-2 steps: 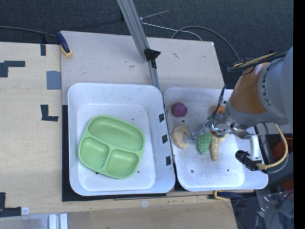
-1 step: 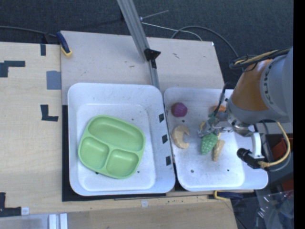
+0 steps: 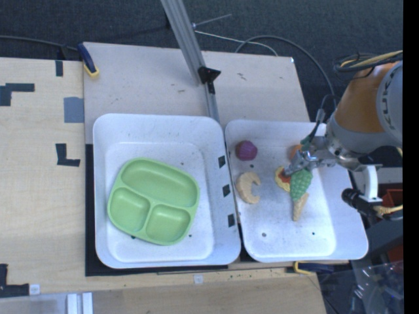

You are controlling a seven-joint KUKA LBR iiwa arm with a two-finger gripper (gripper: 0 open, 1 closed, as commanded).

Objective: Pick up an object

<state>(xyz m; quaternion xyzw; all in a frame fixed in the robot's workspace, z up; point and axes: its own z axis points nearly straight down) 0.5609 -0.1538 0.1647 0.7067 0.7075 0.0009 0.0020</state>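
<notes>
The right bin [image 3: 327,241] holds several small toy foods. A purple round piece [image 3: 246,150] lies near its upper left, and a tan croissant-shaped piece [image 3: 247,187] sits just below it. A green-topped cone [image 3: 300,191] lies in the middle, tip pointing down. A yellow and red piece [image 3: 283,178] rests against the cone's left side. An orange piece [image 3: 296,152] peeks out at the gripper's left. My gripper [image 3: 308,159] hangs low over the bin, right above the cone's green top and the orange piece. The wrist hides what lies directly under it.
The left bin [image 3: 108,133] carries a green divided plate [image 3: 153,201]. A slanted metal pole [image 3: 186,34] stands behind the bins. The grey arm with its orange band [image 3: 363,106] comes in over the right bin's right edge.
</notes>
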